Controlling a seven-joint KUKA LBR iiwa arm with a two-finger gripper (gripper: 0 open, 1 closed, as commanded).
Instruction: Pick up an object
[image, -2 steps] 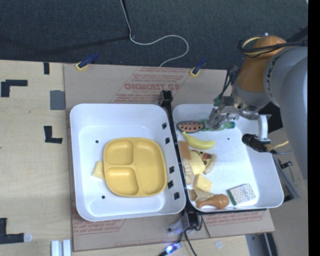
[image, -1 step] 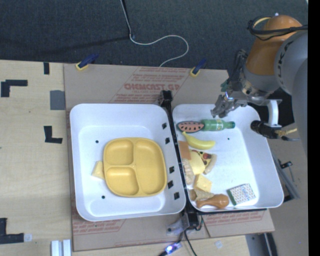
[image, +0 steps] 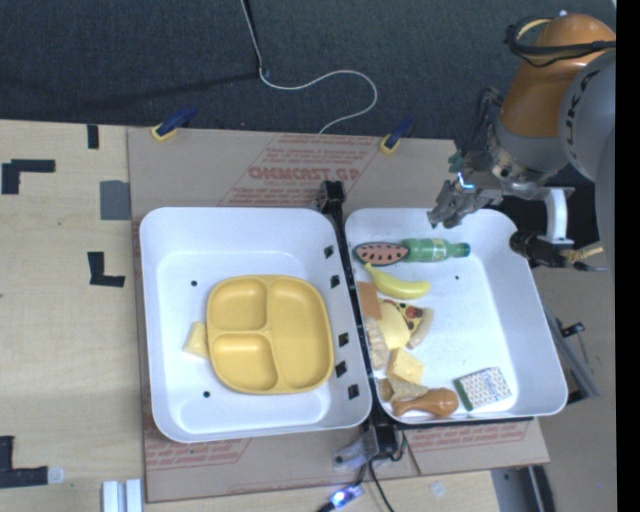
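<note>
Although the task names no single item, you will find every loose candidate in the right-hand shallow white bin (image: 520, 330), crowded against its left wall. At the top of that cluster lies a green plastic bottle (image: 432, 250) on its side, its pale cap toward the right, with a slice of toy watermelon (image: 378, 252) touching its left end. Just below them a yellow toy banana (image: 397, 285) curves across. Under the banana you can see a heap of tan and orange toy food pieces (image: 392, 335), too jumbled to tell apart, and at the bottom of the heap a brown toy drumstick (image: 428, 403). Just beside the drumstick, to its right, a small flat packet with a speckled face and green edge (image: 483, 387) rests near the bin's front wall.

The two-finger gripper (image: 445, 212) hangs above the far rim of this bin, up and to the right of the bottle and apart from it. Nothing sits between its fingers; whether they are spread or pressed together, you cannot tell from this angle.

In the left-hand white bin (image: 170, 240) a yellow plastic plate with three compartments (image: 270, 333) lies flat, and a pale yellow wedge (image: 196, 341) touches its left edge.
</note>
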